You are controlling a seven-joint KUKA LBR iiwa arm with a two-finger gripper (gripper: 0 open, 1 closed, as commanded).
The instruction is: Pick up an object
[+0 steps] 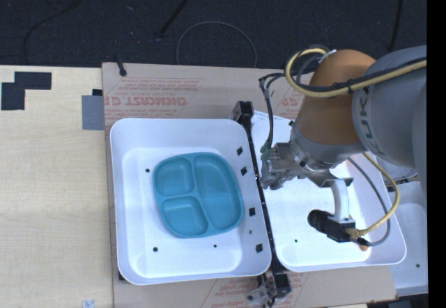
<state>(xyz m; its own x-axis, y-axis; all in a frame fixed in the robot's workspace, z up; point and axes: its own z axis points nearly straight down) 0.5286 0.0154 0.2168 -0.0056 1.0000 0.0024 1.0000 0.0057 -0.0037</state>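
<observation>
A teal plate with three compartments [197, 194] lies flat in the middle of the left bin [132, 160]. My gripper [273, 173] hangs low over the left edge of the right bin [306, 244], close to the black divider between the two bins. The orange wrist band and grey arm above it cover much of the right bin. Nothing shows between the gripper and the bin floor.
Both bins rest on a cardboard sheet [167, 94] on a wooden bench [49, 188]. Black clamps [243, 113] sit along the divider between the bins. Cables lie on the dark floor beyond the bench.
</observation>
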